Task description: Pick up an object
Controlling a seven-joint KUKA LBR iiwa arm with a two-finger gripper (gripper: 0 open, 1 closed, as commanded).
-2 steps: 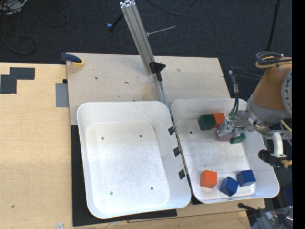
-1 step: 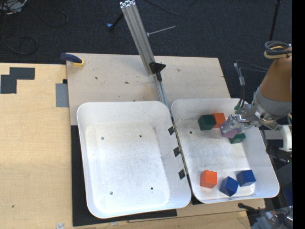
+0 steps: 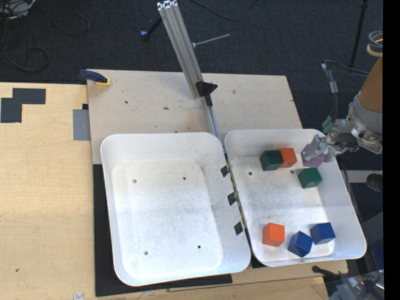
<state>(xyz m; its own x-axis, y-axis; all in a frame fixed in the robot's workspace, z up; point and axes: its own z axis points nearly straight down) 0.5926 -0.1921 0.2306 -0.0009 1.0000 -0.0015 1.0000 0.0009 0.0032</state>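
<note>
Seven blocks are seen in the right bin, which fills the lower right of the frame. A purple block is seen at the upper right of that bin, right at the tips of the hand; whether it is gripped between the fingers or merely touched cannot be told, and how wide the hand stands cannot be told either. Just below it a green block is found, tilted on the bin floor. To the left, a dark green block and an orange block are seen touching side by side. Along the lower edge of the bin, a second orange block is placed at the left, with two blue blocks to its right, one just beside the other.

The arm is seen entering from the right edge of the frame at mid-height. The left bin is set against the right one, with black clips along the shared edge. Both bins are carried on a bench. A slanted aluminium post is seen rising from the bench toward the upper middle of the frame.
</note>
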